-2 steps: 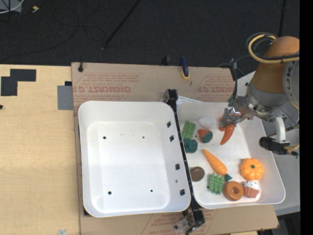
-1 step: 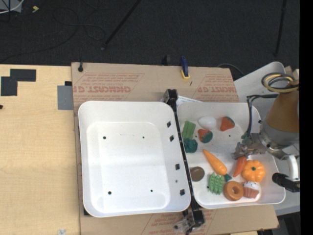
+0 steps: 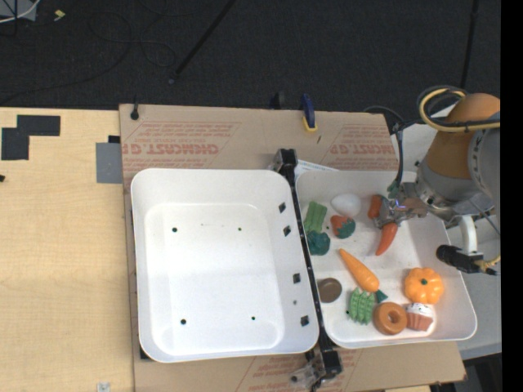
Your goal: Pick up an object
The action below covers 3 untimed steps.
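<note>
Gripper (image 3: pixel 395 208) sits low in the right bin (image 3: pixel 458 333), over the top of a red chili pepper (image 3: pixel 386 237); whether it is clenched or released you cannot tell (wrist blocks it). Judge the pepper a light, stiff, slick plastic toy. Take it across the thick upper end. Orange carrot (image 3: pixel 359 269) lies near.
</note>
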Tool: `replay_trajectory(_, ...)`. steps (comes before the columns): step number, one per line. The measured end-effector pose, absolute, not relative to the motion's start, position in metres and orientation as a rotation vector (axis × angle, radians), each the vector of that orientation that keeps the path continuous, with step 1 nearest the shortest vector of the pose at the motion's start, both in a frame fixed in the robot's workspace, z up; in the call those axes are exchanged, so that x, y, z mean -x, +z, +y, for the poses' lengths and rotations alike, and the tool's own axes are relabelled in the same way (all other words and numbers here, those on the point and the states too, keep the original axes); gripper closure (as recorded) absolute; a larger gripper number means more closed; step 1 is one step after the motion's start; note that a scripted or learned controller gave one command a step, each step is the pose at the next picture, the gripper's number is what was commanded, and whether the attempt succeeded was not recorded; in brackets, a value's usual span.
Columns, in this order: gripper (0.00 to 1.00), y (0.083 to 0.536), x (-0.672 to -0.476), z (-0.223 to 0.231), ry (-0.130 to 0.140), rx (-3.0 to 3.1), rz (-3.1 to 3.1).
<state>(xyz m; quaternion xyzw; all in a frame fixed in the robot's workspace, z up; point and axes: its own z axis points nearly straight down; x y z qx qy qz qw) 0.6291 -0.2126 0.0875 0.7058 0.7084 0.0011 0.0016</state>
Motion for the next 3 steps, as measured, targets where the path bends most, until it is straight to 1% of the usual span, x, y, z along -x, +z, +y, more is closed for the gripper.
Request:
replay_trajectory(1,1.00,0.167,-0.647,-0.157,0.008,-2.212,2.225)
replay_trajectory(2,1.00,0.140,-0.574,-0.185,-0.008,-2.231,2.222)
replay_trajectory(3,1.00,0.117,-0.628,-0.147,0.001,-2.217,2.226)
